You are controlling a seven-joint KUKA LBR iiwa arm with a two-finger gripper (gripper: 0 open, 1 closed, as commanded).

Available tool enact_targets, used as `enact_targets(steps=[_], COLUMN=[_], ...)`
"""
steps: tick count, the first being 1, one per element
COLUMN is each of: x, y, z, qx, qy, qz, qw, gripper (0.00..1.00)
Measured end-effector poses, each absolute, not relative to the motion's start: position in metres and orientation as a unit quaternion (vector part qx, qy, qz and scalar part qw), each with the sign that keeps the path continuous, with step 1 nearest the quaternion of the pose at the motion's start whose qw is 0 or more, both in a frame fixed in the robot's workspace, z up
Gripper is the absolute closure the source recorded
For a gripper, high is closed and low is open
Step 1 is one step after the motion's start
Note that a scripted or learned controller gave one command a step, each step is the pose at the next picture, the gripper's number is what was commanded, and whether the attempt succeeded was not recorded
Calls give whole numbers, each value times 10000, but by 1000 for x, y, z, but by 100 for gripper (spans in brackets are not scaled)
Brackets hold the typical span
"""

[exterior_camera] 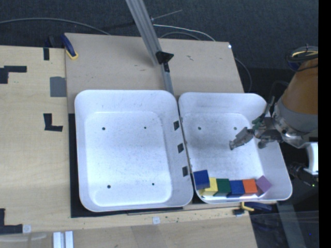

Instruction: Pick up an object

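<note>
Here, the grey two-finger claw (243, 138) hangs over the right shallow white plastic bin (222, 105); whether it is spread or pressed together cannot be told.

Small coloured blocks (227, 186) lie in a row whose long axis follows the bin's near wall, well apart from the claw. The left shallow white plastic bin (124, 99) adjoins on the wooden tabletop (103, 61); a slanted metal bar (145, 19) stands behind.

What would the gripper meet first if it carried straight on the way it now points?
The gripper points left and slightly down over the right bin. Going on, it would likely meet that bin's bare floor first, well short of the blocks; its height is unclear.
</note>
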State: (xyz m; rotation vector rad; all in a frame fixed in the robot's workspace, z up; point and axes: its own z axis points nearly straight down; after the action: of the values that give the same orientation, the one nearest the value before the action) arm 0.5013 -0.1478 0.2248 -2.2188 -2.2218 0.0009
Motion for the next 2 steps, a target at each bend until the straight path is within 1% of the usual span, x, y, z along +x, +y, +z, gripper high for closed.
enact_targets(steps=[1,2], x=[502,507], y=[-147,-208], z=[234,219], qx=[-7062,-7087], qy=[-7080,-7055], qz=[1,19], qw=[14,-4], gripper=[100,100])
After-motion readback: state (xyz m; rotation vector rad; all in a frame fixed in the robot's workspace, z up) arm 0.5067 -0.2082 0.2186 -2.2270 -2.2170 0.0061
